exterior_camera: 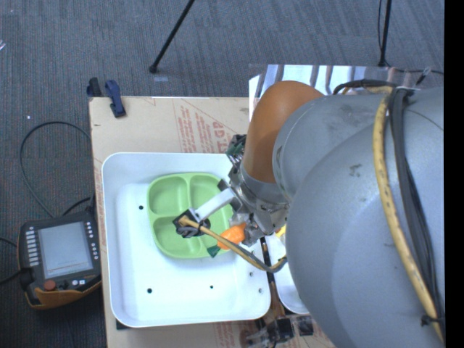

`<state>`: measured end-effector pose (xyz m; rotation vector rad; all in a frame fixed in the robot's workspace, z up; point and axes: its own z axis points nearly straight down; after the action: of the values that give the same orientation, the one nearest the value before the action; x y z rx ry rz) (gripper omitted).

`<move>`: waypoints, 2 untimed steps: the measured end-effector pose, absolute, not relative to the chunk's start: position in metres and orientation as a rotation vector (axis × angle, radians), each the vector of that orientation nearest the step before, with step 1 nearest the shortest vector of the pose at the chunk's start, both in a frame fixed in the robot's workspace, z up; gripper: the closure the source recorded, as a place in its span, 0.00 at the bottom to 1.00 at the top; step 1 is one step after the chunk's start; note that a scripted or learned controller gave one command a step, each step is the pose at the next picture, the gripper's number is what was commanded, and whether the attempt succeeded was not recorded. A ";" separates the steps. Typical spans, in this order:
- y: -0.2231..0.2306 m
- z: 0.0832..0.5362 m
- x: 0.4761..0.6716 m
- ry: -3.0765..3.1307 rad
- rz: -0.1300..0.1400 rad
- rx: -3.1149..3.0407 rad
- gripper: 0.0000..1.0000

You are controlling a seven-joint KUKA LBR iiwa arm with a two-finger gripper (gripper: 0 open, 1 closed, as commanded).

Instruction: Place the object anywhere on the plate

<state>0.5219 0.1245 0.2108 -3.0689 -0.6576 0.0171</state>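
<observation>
Arm bulk, grey with an orange band, covers the right side and reaches down over the counter. On the counter sits a white bin, and inside it lies a green divided plate. The hand hangs at the plate's right edge; whether it is open or closed cannot be told. Just below and left of the hand, at the plate's lower-right rim, is the orange object: small and bright, with a dark green bit at its lower-left end.
</observation>
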 end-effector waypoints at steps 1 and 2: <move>0.186 0.295 0.508 -0.779 -0.002 -3.039 1.00; 0.181 0.290 0.508 -0.765 0.013 -3.047 0.00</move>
<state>0.5077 0.1810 0.2903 -3.0469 -0.7652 0.0128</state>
